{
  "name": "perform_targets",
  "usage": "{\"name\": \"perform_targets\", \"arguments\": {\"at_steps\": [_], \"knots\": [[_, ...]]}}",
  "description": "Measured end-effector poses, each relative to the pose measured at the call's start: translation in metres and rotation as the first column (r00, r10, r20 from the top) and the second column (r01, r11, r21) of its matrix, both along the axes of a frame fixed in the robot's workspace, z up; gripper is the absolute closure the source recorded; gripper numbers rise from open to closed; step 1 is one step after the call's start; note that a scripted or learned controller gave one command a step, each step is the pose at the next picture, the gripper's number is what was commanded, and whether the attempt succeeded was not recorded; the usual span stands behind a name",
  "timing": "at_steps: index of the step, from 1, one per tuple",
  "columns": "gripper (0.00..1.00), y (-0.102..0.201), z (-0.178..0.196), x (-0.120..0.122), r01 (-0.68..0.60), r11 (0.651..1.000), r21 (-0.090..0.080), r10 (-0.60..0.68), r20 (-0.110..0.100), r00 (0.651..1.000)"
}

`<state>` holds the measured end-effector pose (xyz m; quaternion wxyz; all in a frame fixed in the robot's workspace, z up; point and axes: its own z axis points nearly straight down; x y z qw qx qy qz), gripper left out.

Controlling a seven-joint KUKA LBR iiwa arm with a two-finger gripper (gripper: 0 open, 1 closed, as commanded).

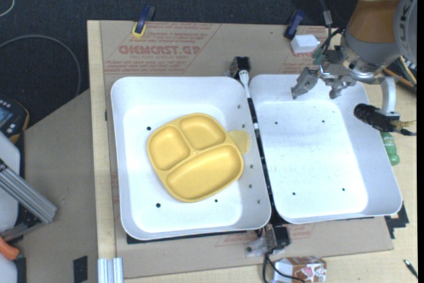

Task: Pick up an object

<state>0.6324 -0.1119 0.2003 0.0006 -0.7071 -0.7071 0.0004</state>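
While the arm hangs at the far rim of the right bin (371,199), stock stands as follows.

Item 1: yellow divided plate (195,156), three compartments, lying flat in the left bin (126,142), roughly at centre, slightly toward 3 o'clock. Long axis runs approx. 10 to 4 o'clock. Two small wells on the 11–12 side, one large well on the 5 side. A small tab sticks out at its 3 o'clock edge, near the wall between the bins.

Item 2: gripper (320,84), at approx. 12 o'clock of the right bin, over its far edge. Fingers spread apart, nothing between them. Orange band and grey wrist sit just above, toward 2 o'clock.

Item 3: clamps, cables, misc. hardware round the bench edges; not relevant.

Key relation: plate lies toward 8 o'clock from the gripper, well apart, across the divider between bins. Judgement: pick not yet begun; the arm must cross to the left bin and come down. Plate rim looks thin and low, so a grasp on an edge or the tab seems likeliest, w/ fingers set across the rim.
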Motion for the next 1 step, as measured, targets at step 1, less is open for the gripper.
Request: {"name": "perform_targets", "arguments": {"at_steps": [1], "knots": [[0.0, 0.0634, 0.1179, -0.0328, -0.008, 1.0, 0.001, 0.008, 0.015, 1.0]]}}
